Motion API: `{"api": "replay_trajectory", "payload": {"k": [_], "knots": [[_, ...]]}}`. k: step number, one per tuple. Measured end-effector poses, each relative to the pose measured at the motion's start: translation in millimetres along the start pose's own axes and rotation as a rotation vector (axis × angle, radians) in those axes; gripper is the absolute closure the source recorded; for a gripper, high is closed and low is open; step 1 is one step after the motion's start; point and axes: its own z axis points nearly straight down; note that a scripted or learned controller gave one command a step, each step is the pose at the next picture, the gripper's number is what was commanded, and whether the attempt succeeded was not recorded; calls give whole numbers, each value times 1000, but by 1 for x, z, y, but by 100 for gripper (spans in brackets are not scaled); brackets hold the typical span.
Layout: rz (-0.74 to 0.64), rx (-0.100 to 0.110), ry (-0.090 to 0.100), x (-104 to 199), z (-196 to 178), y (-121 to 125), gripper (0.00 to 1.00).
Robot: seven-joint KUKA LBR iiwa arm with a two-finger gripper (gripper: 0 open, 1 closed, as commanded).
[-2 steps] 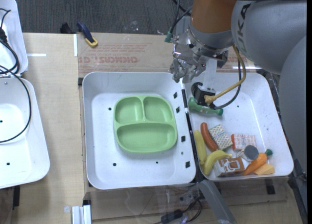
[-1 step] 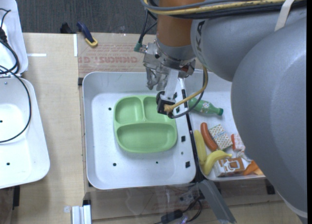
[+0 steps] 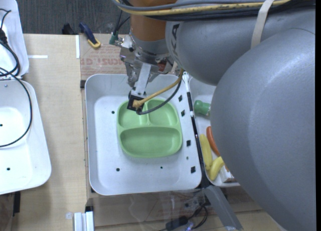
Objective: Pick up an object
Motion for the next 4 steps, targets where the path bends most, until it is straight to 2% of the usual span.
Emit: {"api": "replay_trajectory", "payload": {"k": [2, 3, 4], "knots": [[225, 2, -1, -19, 31, -35, 100], [223, 8, -9, -20, 28, -34, 100], [245, 1, -1, -21, 32, -60, 100]]}}
